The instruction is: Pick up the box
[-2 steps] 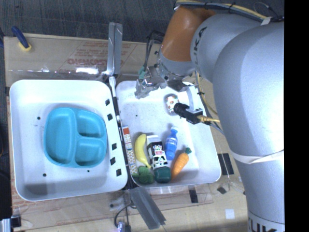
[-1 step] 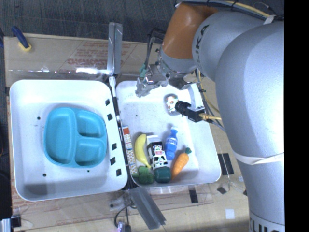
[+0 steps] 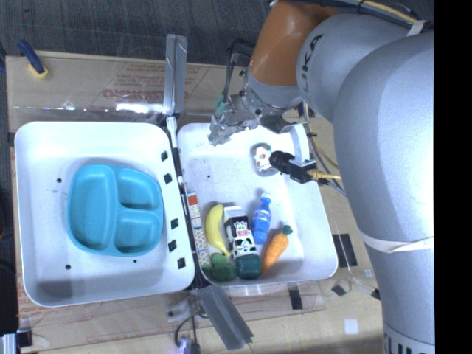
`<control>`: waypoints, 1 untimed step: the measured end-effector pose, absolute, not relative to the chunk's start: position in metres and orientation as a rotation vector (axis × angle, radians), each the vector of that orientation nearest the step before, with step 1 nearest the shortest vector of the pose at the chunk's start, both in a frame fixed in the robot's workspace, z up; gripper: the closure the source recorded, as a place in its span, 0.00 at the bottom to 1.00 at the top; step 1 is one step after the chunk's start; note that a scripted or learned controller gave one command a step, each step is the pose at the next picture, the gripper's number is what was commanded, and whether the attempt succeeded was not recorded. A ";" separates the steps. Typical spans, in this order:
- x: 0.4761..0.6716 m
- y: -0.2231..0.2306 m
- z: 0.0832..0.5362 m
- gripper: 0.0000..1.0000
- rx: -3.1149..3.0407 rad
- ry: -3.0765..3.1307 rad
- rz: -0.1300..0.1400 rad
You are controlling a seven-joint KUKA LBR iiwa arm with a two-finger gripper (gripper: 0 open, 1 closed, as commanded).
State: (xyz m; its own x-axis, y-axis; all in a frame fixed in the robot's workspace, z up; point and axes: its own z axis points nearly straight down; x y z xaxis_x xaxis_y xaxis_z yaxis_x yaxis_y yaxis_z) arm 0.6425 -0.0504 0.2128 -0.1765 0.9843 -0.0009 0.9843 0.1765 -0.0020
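The box is a small carton with a black and white cow pattern. It stands in the near part of the right bin, between a banana and a blue bottle. My gripper hangs over the bin's far left corner, well apart from the box, with nothing seen in it. The grey arm with its orange band reaches in from the upper right.
A carrot, two green items and a thin striped packet along the left wall crowd the box. A small round silver object lies farther back. The left bin holds a blue divided plate.
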 end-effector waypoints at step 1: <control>0.656 0.056 0.191 1.00 -2.154 -2.286 0.001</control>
